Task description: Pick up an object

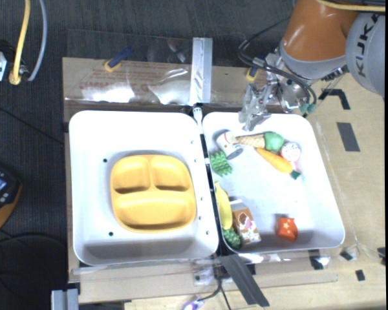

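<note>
A tan wooden tabletop carries the setup, marked with short dark tape strips to the right of the gripper and below it. Beyond its left and far edges lies dark ribbed floor matting, where a yellow cable loops at the far left, well apart from the gripper. A clear plastic sheet lies on the tabletop left of the gripper, beside an upright metal strip.
</note>
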`<state>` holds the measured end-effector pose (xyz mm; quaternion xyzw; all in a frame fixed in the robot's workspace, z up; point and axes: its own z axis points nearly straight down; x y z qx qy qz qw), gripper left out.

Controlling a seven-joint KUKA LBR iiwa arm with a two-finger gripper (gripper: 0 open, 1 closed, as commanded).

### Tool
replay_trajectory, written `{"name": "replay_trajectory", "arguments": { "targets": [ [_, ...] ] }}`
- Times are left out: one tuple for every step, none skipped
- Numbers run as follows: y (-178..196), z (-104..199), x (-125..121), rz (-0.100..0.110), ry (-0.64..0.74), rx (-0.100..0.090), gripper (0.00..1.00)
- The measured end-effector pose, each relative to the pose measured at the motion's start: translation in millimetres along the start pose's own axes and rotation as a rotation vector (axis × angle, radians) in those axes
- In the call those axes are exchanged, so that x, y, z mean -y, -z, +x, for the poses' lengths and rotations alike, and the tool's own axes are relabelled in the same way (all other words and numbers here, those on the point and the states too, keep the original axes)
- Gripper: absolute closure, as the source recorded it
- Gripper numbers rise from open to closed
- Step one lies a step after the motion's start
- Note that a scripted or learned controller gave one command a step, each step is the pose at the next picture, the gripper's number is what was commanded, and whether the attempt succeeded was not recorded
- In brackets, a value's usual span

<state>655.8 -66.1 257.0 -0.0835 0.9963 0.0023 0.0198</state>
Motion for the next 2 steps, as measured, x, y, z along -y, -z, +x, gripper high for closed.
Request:
{"name": "replay_trajectory", "arguments": {
  "targets": [
    [10,-2,0,0.0,-0.001,0.006,1.0],
    [-136,1,32,0.001,0.111,-0.029,1.0]
  ]
}}
